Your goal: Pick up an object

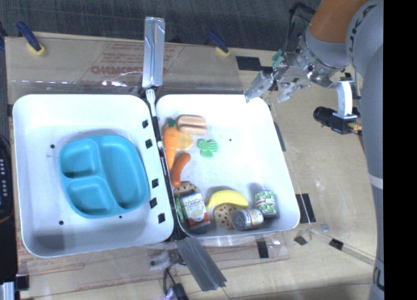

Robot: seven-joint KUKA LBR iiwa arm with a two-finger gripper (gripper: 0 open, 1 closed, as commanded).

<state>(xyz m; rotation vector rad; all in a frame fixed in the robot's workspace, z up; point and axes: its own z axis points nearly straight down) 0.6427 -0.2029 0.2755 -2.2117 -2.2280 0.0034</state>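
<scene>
Nothing picked yet; you are hovering the jaws outside the bin.

The gripper [264, 87] is hanging with jaws spread and empty at the right bin's [277, 162] one o'clock corner; the hot dog [191, 123], carrot [171, 143] and banana [227, 198] are lying untouched inside.

Two shallow white bins sit side by side: the left bin [26, 162] and the right bin [260, 142]. One blue divided tray [103, 175] with three compartments lies in the left bin. In the right bin there are ten items: one hot dog [191, 123], one carrot [171, 143], one orange sausage-shaped piece [180, 167], one small green leaf-like piece [208, 147], one banana [227, 197], one cookie [225, 214], two cans, a silver one [248, 219] and a green-labelled one [265, 203], one labelled bottle [194, 210], and one pale yellow piece [184, 140] too hidden to identify
</scene>
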